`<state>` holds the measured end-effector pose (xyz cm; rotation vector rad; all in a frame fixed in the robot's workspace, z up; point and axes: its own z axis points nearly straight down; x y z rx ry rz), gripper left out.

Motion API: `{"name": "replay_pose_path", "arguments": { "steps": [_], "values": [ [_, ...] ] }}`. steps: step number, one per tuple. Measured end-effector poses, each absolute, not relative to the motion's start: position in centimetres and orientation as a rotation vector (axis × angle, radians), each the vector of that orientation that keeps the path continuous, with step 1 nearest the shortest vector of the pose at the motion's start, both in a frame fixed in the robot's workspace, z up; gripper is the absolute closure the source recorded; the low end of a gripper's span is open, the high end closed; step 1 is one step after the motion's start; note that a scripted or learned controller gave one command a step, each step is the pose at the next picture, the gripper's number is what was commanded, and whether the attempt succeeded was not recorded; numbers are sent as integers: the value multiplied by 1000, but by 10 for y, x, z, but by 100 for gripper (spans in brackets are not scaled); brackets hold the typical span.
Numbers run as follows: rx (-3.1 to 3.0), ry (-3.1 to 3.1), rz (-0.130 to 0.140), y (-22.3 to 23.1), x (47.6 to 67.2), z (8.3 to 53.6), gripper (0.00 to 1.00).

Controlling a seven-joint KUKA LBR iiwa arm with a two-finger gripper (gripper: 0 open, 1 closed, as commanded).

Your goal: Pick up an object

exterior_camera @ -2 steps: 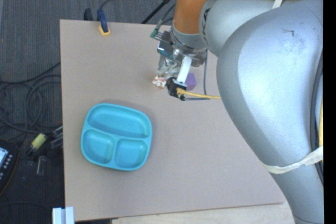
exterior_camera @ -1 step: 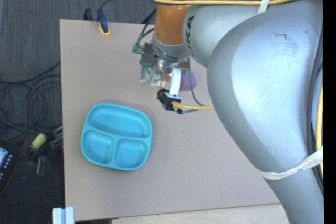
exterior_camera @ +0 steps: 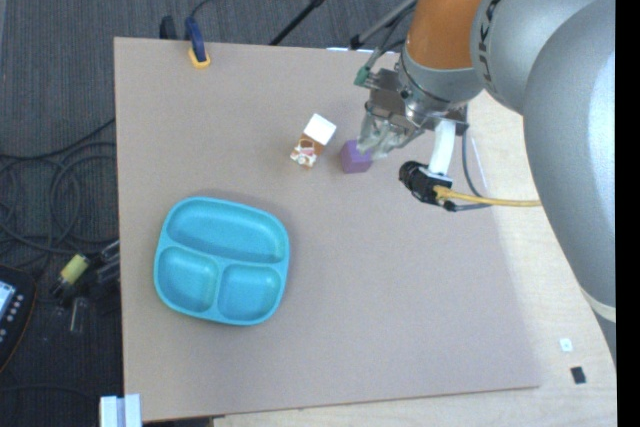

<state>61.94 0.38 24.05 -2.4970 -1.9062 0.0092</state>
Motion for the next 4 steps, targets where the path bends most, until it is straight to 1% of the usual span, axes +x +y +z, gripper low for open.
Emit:
{"name": "replay_pose_path", "arguments": {
  "steps": [1,2,3,4],
  "values": [
    [-2594,-1763,12,-47,490,191,100],
    [-2580,-1786,10,5,526,180,100],
    [-2580,-1785,10,5,526,180,0],
    [-2478,-1922,11,16,483,180,0]
  ]
}}
